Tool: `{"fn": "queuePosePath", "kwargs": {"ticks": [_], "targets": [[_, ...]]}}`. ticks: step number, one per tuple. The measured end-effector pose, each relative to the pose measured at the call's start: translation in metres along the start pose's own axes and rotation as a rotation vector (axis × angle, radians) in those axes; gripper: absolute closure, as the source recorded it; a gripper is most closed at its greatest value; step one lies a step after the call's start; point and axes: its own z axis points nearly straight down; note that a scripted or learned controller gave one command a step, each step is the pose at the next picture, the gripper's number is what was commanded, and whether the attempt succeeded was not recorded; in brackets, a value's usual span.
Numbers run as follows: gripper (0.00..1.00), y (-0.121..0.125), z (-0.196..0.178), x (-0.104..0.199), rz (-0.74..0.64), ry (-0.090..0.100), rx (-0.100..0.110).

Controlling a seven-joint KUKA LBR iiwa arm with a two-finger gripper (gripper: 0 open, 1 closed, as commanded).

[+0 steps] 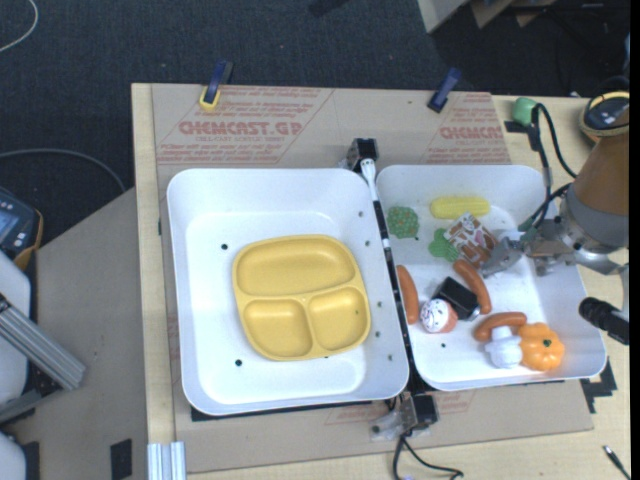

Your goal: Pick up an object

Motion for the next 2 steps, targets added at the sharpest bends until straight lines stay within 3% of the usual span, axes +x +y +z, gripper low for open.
{"fn": "queuePosePath", "kwargs": {"ticks": [1,2], "targets": [[0.0,0.004,0.037,-0.001,0.002,-0.006,-0.016],[1.0,0.005,0.024,-0.003,0.002,-0.01,-0.02]]}}
